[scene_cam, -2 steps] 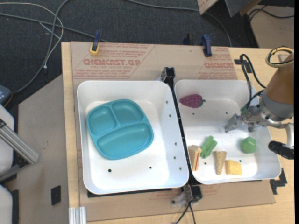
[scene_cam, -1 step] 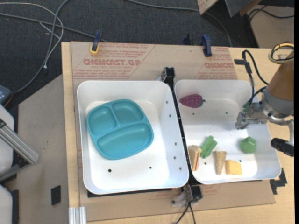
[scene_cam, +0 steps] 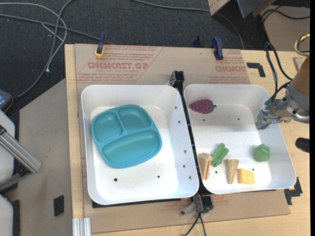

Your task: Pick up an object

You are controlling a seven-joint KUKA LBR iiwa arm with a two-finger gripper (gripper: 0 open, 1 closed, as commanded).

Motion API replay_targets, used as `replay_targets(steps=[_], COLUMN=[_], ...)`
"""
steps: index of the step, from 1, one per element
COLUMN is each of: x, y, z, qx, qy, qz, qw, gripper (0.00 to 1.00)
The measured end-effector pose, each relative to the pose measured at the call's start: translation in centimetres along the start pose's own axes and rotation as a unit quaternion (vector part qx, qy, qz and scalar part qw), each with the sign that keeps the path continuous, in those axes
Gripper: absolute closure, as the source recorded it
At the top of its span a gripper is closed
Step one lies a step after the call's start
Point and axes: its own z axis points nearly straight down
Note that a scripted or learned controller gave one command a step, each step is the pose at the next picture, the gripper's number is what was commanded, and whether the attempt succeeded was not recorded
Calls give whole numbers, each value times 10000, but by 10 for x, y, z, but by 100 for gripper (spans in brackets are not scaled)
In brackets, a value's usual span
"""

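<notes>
The right bin (scene_cam: 231, 93) holds a purple bunch of grapes (scene_cam: 202, 106) near its back left. Along its front lie a sandwich slice (scene_cam: 205, 166), a green leafy piece (scene_cam: 219, 154), an ice-cream cone (scene_cam: 231, 170), a yellow cheese block (scene_cam: 246, 176) and a small green round fruit (scene_cam: 262, 152). My gripper (scene_cam: 266, 118) hangs over the right bin's right edge, behind the green fruit and well to the right of the grapes. Nothing shows between its fingers.
The left bin (scene_cam: 93, 112) holds a teal divided plate (scene_cam: 127, 135). Blue clamps (scene_cam: 102, 43) (scene_cam: 217, 47) pin the cardboard sheet at the back. A black bracket (scene_cam: 177, 77) sits at the seam between the bins. Cables run across the dark floor behind.
</notes>
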Motion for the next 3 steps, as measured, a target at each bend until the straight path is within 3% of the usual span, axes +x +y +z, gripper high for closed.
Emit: replay_targets(steps=[1, 2, 3], x=[1, -3, 60], y=[-8, -1, 13], z=[-57, -103, -98], qx=[-7, -8, 30], qy=[-2, -3, 26], qz=[-2, -5, -36], qw=[10000, 10000, 10000], gripper=[100, 100, 100])
